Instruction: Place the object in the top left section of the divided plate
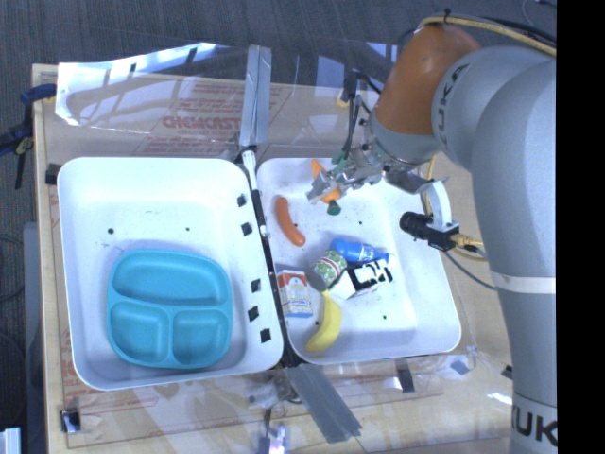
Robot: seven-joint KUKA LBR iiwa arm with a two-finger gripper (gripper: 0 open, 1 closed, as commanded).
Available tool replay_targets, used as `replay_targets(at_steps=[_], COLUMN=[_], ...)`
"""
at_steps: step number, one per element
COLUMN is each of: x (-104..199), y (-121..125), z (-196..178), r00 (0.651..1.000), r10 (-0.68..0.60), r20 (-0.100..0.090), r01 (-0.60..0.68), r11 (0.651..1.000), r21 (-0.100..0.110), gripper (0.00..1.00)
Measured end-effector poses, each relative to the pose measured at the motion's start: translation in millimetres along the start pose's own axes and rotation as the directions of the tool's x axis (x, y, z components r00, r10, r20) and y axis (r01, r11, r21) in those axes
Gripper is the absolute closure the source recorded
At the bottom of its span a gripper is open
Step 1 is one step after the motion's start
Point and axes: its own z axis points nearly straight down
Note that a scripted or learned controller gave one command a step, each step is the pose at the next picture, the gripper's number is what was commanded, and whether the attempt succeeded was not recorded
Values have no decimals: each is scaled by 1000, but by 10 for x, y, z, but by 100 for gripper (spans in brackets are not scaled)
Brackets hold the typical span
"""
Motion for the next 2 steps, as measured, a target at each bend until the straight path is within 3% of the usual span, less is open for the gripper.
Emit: replay_targets(at_steps=[1,2], x=[511,1448], y=[-612,-847], z=[70,-131], r00=[995,998], r10=[-101,-68], r20=[-2,-1], r01=[101,68], r11=[995,998], r21=[2,2], gripper=[100,100])
